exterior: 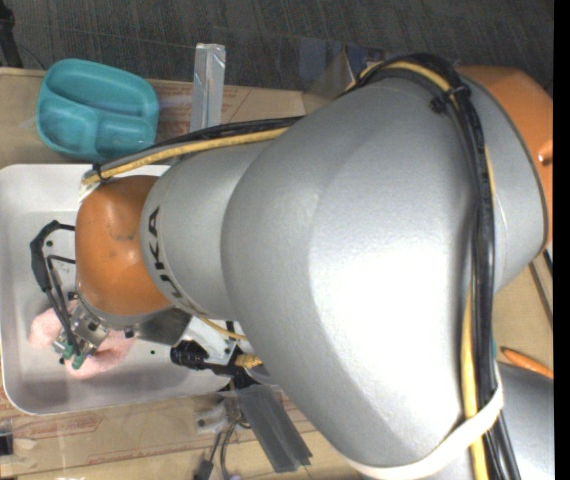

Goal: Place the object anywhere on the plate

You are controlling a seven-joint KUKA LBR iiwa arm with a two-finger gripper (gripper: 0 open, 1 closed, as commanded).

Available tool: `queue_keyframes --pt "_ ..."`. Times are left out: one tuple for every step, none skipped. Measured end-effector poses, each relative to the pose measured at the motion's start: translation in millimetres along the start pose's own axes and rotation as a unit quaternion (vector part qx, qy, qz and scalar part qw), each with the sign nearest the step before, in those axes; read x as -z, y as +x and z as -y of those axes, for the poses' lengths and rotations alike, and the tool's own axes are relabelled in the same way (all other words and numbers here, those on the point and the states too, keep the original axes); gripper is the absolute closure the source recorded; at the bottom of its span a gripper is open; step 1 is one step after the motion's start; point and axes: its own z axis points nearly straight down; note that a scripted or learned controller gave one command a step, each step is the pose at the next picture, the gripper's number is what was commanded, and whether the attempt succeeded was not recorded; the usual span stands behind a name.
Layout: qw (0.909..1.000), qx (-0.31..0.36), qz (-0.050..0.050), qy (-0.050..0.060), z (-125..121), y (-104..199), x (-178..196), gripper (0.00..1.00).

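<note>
- The arm (365, 258) covers most of my view, reaching left into the left bin (5, 268).
- Teal plate (97, 108) sits on the worktop at far left, beyond that bin.
- Pink object (50, 330) lies near-left in the bin (soft-looking; long axis too hidden to judge).
- Pincer (73, 353) is down on it; whether it's open or clamped I cannot tell.
- I judge this the pickup step; next needs a lift, then carry far to the plate.

A large robot arm (365, 268) has a smooth, satin grey shell and a glossy orange band (115, 243). Beside the gripper (77, 353), a soft, matt pink object (40, 330) lies in a smooth white plastic bin (5, 268). Well above sits a matt teal plastic tray (97, 108).
</note>
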Motion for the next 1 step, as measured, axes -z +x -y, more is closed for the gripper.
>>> queue_keyframes --pt "0.9958 0.092 0.002 -0.001 78.1 -64.0 106.4 1.0"
